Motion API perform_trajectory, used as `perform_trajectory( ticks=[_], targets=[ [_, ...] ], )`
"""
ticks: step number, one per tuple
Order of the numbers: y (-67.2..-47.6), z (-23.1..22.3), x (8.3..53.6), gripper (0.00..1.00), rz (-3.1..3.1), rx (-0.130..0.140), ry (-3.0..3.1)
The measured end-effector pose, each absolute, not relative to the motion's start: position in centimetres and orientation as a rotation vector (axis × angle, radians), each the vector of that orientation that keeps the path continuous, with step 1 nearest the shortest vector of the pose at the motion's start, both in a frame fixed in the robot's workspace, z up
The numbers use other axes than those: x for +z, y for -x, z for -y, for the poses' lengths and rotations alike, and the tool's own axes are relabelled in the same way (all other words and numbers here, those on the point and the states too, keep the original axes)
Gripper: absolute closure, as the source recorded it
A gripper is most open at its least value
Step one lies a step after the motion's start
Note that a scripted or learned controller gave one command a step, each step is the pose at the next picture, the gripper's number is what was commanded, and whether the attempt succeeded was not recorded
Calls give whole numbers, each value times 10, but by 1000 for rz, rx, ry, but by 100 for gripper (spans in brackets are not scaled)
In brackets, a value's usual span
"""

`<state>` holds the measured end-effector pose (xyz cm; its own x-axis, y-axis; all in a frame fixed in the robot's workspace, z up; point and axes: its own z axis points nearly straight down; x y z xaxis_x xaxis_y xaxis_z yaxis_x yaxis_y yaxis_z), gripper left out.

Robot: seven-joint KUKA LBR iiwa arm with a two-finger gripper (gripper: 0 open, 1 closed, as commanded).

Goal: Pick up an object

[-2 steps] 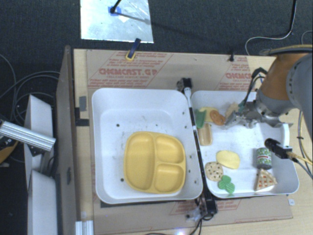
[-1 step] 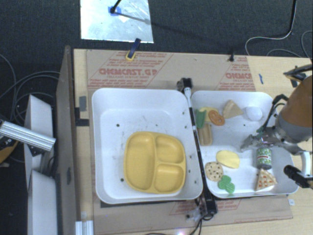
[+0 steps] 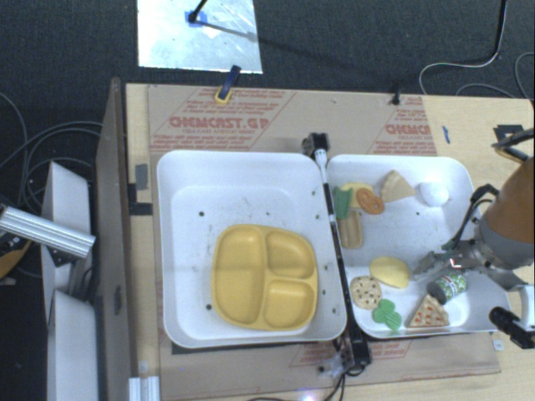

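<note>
My arm comes in from the right edge, its orange band just showing, and bends down over the right bin. My hand is low over the bin's lower right part, with dark finger parts spread out to the left and below. A small green can with a white label lies tilted right under the hand, touching or nearly touching it; I cannot tell whether the hand is open or closed, or whether the can is between the fingers.

To the left of the can is a yellow lemon-like piece, with a round cookie and a green leafy piece below it and a pizza slice beside the can. Farther up the bin lie a bread stick, an orange slice, a pale wedge and a white ball.

The left bin holds a yellow divided plate. Both bins rest on the cardboard-covered tabletop.
</note>
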<state>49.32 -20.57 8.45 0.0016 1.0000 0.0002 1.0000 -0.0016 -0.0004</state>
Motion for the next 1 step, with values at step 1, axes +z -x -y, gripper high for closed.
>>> perform_trajectory(
  ticks=[1],
  targets=[
    [-551,128,190,0,2245,-17,2213]
  ],
)
